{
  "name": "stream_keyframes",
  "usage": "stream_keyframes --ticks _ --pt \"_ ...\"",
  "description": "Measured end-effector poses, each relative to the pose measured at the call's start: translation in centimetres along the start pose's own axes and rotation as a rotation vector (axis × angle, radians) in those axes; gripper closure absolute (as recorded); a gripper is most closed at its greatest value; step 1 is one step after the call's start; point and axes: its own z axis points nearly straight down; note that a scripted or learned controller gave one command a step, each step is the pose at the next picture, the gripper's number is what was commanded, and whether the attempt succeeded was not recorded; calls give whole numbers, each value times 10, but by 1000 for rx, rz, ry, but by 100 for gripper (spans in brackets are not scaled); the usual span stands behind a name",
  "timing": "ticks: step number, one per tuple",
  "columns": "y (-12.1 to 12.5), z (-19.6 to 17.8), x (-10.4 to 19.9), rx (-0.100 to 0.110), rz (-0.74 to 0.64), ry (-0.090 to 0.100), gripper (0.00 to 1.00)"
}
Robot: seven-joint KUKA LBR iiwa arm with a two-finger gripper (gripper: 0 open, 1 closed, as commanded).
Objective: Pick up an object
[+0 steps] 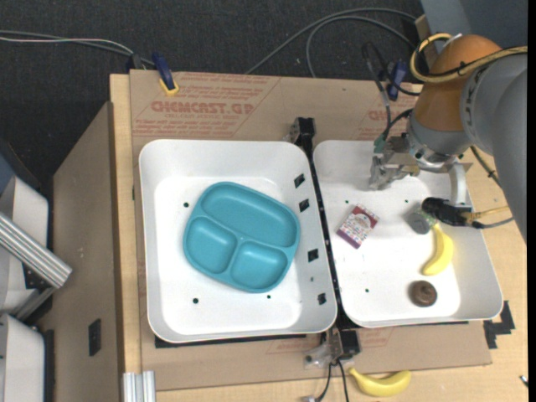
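- Arm (469,82), upper right of frame; gripper (392,172) low over right bin's (477,300) upper part. Can't tell claw state.
- Teal plate (241,236) mid left bin (159,224).
- Banana (437,253) right side of right bin.
- Packet (358,225) left-centre, apart from gripper.
- Brown round obj (423,292) below banana.

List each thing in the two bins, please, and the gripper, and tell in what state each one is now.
Teal divided plate: lies flat in the left bin, nothing on it.
Small packet: lies flat in the right bin, untouched.
Banana: lies on its side, right bin.
Brown round thing: rests near the front rim.
Gripper: low over the right bin's back part, holding nothing visible.
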Motion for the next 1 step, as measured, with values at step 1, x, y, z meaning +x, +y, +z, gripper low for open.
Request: stream_keyframes --ticks 1 --pt "7 -56 10 -6 -1 -1 100"
